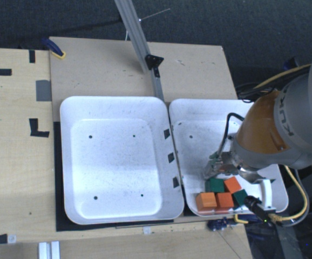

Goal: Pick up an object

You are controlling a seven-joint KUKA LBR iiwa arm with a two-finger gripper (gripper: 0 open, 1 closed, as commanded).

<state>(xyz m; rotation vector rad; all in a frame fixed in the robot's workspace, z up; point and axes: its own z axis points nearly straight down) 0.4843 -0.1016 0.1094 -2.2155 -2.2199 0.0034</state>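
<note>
Several small blocks lie bunched in the near corner of the right bin: an orange block at the front left, another orange block beside it, a third orange one behind, and two dark green blocks. My gripper reaches down into this bin just above the far green block, under the grey arm with its orange band. Its fingertips are blurred against the blocks.
The left bin sits beside the right one, their rims meeting at the middle. A grey metal pole slants across the back of the bench. Cables loop at the right bin's outer side.
</note>
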